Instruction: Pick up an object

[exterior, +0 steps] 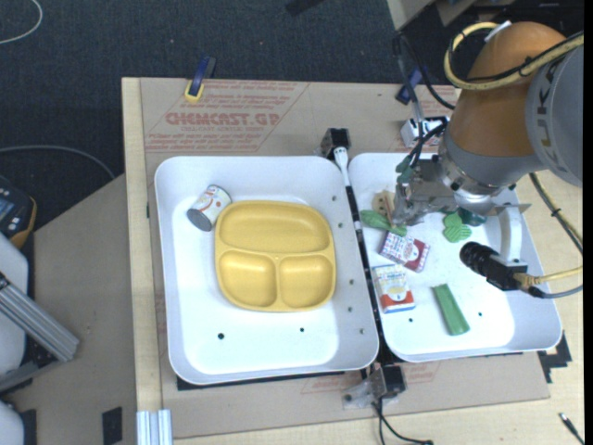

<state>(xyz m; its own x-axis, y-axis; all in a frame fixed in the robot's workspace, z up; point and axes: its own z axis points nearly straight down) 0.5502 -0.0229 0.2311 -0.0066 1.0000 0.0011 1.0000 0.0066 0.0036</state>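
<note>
Over the right bin, at its far-left corner, the gripper sits low among the clutter, with the grey-and-orange arm reaching in from the right. I read this as the reach-and-grasp step: the tool is at the level of the objects, not lifted clear. Whether the gripper is open or closed I cannot tell, because the wrist body hides it, and nothing can be seen held in it.

Closest candidates: a green leaf-shaped piece just left of the gripper, close against the bin wall, and a small tan item beside it. A little nearer lies a patterned packet, overlapping a red packet. Nearer again there's a red-and-white carton and, to its right, a green block. A second green piece sits just right of the gripper.

Across in the left bin, a yellow divided plate and a small can on its side lie well apart from the action.

Next move, as I judge it: close on one piece, the leaf or the tan item being best placed, then lift straight up. The crowding by the wall is the catch, since a neighbour could get pinched along with it, so the closure needs to be centred.
</note>
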